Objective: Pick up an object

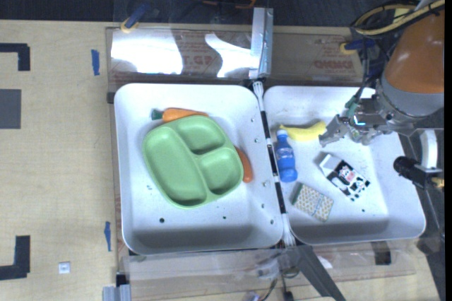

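Observation:
My gripper (347, 135) hangs over the right bin (402, 222), in its upper middle part, just right of a yellow banana (305, 131). Its fingers stand apart with nothing between them. A blue bottle (285, 158) lies by the bin's left wall, below the banana. A white box with black and red print (343, 175) lies below the gripper. A speckled flat pad (313, 201) rests nearer the front.
The left bin (134, 222) holds a green divided plate (192, 160) lying over an orange object (185, 113) that also peeks out at the plate's right edge. A metal divider (262, 45) stands behind the bins. The arm's orange band (418, 59) looms at the right.

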You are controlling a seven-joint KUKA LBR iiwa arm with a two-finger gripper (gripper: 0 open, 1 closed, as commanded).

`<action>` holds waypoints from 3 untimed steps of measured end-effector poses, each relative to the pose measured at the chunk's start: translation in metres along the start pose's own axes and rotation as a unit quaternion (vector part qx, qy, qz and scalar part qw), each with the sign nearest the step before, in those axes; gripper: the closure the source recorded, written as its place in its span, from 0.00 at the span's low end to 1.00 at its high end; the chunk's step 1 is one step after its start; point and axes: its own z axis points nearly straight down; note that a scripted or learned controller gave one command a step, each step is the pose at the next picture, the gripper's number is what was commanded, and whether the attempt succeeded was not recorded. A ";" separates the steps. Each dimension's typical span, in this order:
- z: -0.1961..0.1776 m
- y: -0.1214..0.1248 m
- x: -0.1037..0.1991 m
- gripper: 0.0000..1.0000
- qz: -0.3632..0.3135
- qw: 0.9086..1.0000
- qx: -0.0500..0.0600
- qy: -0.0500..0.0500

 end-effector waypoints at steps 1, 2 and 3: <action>-0.041 -0.006 -0.030 0.00 0.077 0.997 -0.002 -0.001; 0.067 -0.060 -0.036 0.00 0.016 1.000 0.000 0.000; 0.117 -0.024 -0.033 0.00 0.022 1.000 -0.004 -0.001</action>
